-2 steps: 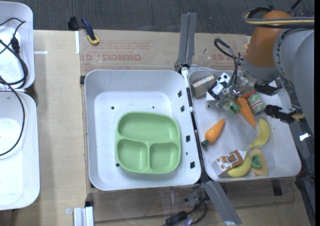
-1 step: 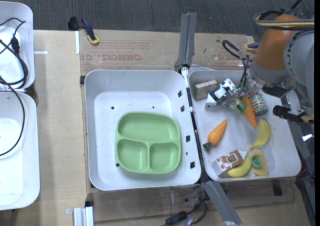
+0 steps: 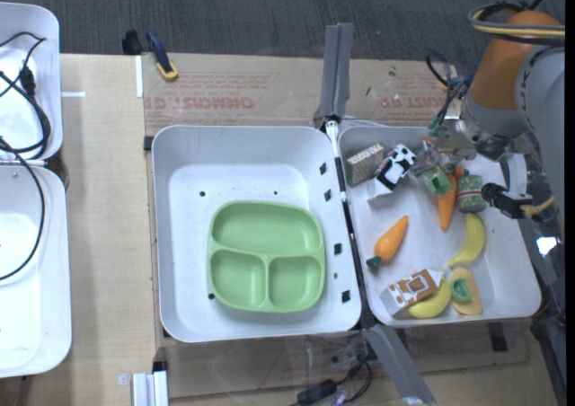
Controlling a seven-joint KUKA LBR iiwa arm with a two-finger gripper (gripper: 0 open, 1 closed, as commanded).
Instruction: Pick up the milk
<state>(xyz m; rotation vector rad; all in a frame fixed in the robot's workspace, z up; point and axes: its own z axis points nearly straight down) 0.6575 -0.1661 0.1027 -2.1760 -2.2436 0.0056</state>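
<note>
The small black-and-white cow-patterned milk carton [image 3: 395,165] lies tilted near the right white bin's [image 3: 530,296] back-left corner, touching a grey box [image 3: 365,163]. The gripper [image 3: 434,160] hovers just beside it; its grip I cannot tell. Approach seems underway; descending calls for avoiding the bin wall.

Two bins side by side on bench [image 3: 99,216]. Divided plate [image 3: 266,257] in left bin [image 3: 180,180]. Right bin [image 3: 517,292] crowded: milk carton [image 3: 395,166] at rear beside small box [image 3: 365,164], carrot [image 3: 389,241] at centre, banana [image 3: 469,240] to its right, another carton [image 3: 411,292] near front edge. Tool [image 3: 436,162] just right of milk carton.
</note>
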